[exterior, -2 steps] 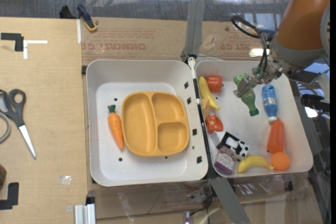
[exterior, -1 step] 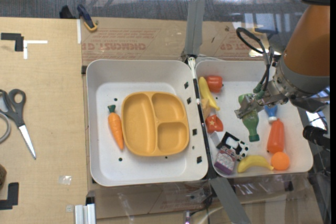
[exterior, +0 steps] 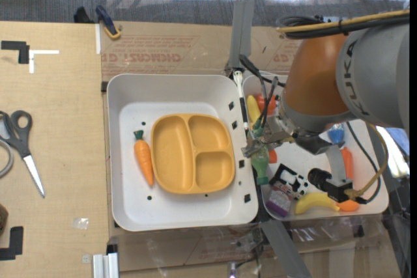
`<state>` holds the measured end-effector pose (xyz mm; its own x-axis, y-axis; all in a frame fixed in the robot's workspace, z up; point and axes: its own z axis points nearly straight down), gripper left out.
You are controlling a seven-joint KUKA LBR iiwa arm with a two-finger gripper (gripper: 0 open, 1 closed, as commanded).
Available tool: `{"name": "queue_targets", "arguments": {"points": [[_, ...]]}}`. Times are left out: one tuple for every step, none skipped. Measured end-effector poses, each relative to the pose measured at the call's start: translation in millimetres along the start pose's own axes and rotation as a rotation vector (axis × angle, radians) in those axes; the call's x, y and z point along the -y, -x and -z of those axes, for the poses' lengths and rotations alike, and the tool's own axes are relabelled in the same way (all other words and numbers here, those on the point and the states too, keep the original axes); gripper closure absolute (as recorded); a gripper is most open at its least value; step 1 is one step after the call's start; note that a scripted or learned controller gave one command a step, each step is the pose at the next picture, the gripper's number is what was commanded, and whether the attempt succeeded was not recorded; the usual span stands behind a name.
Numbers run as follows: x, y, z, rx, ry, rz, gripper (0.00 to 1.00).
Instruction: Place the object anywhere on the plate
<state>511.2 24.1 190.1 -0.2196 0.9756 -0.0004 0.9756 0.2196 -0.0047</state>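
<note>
Grip state: can't tell. The gripper [exterior: 260,143] is sitting under the wrist and its tip is blurring into the clutter, so no call on how far it's open or whether it's carrying anything.

Camera view: the arm [exterior: 339,75] is reaching in from the right and hanging over the left edge of the right bin [exterior: 365,172], close to the wall the two bins share. A green object [exterior: 261,166] is lying just below the gripper, touching it or nearly so; can't resolve which. Yellow and red pieces [exterior: 255,106] are showing just above the gripper. A banana [exterior: 316,203], a purple item [exterior: 279,202] and a black-and-white item [exterior: 290,179] are lying further down the same bin.

The plate [exterior: 172,140], yellow with three compartments, is sitting in the middle of the left bin [exterior: 117,153] with nothing on it. A carrot [exterior: 143,159] is lying in that bin just beside the plate's left rim. Scissors [exterior: 23,146] are lying out on the bench, well apart from both bins.

Step, as a judgement: the arm is working the pick in the right bin, with the green object the likely target. The place isn't done yet.

Next move is calling for a confirmed grip, a lift clear of the bin walls, then a short traverse left to over any plate compartment and a release.
</note>
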Motion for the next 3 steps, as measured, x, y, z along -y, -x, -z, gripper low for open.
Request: {"name": "queue_targets", "arguments": {"points": [[-83, -38, 3, 0.001, 0.001, -0.092, 1.0], [-78, -98, 9, 0.001, 0.001, 0.069, 1.0], [-78, -98, 9, 0.002, 0.001, 0.069, 0.0]]}}
